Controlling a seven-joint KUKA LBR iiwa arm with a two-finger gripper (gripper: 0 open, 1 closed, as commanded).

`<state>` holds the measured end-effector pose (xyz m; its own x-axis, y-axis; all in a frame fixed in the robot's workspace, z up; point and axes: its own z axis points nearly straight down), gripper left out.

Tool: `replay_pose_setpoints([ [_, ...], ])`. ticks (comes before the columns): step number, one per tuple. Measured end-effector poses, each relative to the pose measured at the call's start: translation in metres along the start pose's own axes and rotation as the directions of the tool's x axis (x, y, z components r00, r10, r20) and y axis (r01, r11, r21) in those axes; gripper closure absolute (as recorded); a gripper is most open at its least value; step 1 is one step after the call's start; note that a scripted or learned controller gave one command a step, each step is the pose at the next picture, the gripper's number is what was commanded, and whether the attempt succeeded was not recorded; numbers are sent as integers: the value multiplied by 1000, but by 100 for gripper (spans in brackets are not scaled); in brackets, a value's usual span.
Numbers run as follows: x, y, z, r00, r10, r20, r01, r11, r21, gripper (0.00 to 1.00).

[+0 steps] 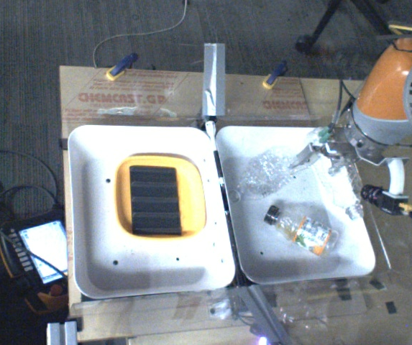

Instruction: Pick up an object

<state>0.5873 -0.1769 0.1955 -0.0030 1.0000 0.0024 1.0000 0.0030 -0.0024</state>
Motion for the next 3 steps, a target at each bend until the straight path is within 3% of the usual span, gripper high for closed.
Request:
replay_pose_setpoints([
  [1,-10,-33,101,1000,-20,2,20,1000,-4,0],
  [2,-8,-33,93,1000,-22,-2,22,1000,-4,100],
  [3,70,-9,10,999,32,2,-32,999,-2,100],
])
